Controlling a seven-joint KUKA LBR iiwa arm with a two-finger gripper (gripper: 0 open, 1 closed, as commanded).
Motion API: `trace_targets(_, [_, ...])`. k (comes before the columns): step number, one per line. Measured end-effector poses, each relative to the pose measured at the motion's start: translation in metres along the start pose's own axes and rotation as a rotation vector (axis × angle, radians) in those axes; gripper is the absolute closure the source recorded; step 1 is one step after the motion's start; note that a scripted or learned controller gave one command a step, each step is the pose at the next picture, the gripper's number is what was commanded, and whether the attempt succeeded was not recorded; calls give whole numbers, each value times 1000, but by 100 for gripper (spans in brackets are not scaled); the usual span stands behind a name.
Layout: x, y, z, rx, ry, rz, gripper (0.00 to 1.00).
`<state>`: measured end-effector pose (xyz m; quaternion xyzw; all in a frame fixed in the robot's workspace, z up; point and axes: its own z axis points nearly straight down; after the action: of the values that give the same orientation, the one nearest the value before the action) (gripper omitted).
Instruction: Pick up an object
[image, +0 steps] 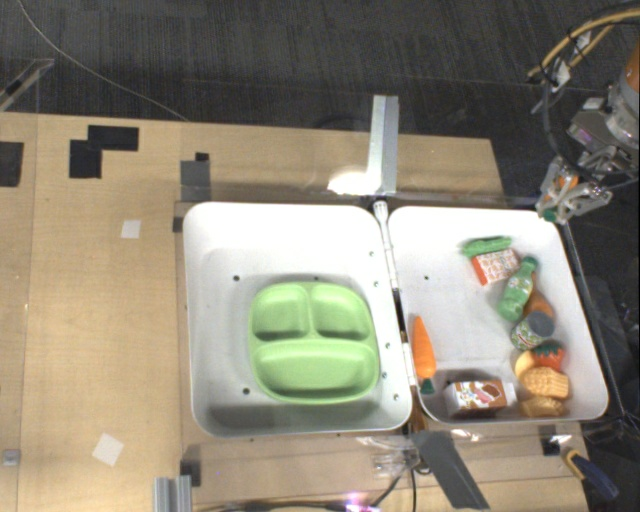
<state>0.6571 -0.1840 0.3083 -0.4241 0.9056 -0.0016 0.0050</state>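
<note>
Gripper (572, 195): above right bin's (440, 250) far corner; jaw state cannot be told.
Advice: target lone carrot (424, 347), clear of clutter.

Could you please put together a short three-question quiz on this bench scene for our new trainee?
1. True or false: the green tray lies in the left bin.
2. Which thing lies closest to the wall between the two bins?
A. the green bottle
B. the carrot
C. the waffle
3. Fill in: the gripper hangs over the right bin's far ____ corner.

Key
1. True. The tray with three compartments lies in the left bin.
2. B. The carrot lies along the left wall of the right bin.
3. Right. It hangs over that corner, above the things and touching none.
</note>
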Motion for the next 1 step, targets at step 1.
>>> trace_targets(1, [-8, -8, 8, 1, -1, 13, 100])
